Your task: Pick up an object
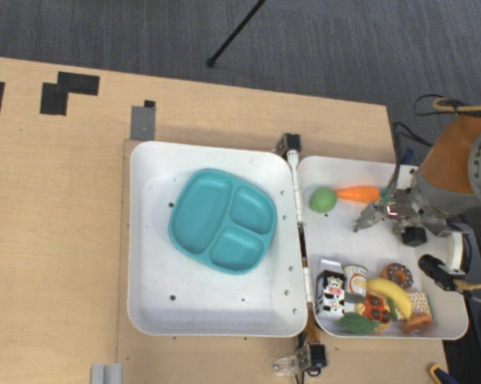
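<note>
The right bin point(348, 244) holds the loose objects. A green ball point(323, 199) and an orange carrot point(358, 194) lie at its far side. Along its near edge a yellow banana point(391, 294) lies in a cluster of several small toys, among them a black-and-white carton point(331, 291) and a green leafy piece point(358, 322). My gripper point(384, 222) hangs low over the middle right of this bin, just below and right of the carrot. It is open, with nothing between its fingers.
In the left bin point(150, 246) lies a teal divided plate point(222, 219). The ridge between the two bins runs just left of the green ball. The arm's grey body and orange band point(448, 156) cover the right bin's far right corner.
</note>
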`<state>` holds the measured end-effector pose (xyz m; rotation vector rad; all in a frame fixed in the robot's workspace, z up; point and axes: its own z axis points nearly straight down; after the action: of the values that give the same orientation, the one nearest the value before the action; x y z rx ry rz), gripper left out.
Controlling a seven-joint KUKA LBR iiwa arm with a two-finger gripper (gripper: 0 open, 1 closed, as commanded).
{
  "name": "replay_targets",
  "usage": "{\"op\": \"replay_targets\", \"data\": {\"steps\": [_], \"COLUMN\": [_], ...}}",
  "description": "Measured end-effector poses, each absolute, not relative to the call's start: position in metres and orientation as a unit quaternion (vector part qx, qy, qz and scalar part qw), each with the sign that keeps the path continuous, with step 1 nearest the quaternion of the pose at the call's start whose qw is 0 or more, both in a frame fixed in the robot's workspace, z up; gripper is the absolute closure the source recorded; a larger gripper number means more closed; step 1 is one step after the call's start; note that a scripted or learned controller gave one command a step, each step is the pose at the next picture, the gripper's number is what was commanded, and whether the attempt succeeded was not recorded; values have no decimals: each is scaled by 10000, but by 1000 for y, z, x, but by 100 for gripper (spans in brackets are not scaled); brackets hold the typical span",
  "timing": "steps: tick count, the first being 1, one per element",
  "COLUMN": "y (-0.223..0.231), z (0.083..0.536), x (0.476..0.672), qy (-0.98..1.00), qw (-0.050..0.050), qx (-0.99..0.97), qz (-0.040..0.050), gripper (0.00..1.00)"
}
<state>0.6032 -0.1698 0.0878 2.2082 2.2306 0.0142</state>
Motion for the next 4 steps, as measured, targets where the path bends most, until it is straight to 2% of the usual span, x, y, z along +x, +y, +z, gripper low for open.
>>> {"op": "replay_targets", "data": {"steps": [1,2,3,4], "y": [-121,-121,-132,-115], "z": [88,89,88,84], "x": [536,492,584,665], "qy": [7078,7079,7088,7060], "qw": [46,77,34,-96], "qx": [7064,7063,7054,7081], "qz": [34,46,23,-68], "gripper": [0,0,0,0]}}
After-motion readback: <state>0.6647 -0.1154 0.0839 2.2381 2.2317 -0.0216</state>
